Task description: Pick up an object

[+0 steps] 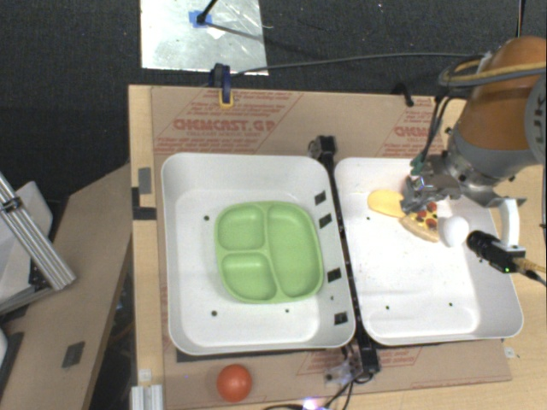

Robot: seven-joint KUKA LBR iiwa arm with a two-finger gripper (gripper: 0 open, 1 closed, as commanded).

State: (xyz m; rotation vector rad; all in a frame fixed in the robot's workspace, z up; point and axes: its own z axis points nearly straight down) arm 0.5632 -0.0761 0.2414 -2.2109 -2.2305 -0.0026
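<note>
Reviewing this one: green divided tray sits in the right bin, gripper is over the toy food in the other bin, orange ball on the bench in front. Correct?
Not quite. The camera view shows the green divided tray in the left bin; the gripper is over the toy food in the right bin. The orange ball does sit on the bench in front.

"CHEMCAST GP" printed on board (224, 125)

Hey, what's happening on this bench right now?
A grey and orange robot arm reaches in from the right, its gripper down in the right bin over a small cluster: a yellow piece, a pizza slice toy and a white egg. A green divided tray sits in the left bin.
</note>
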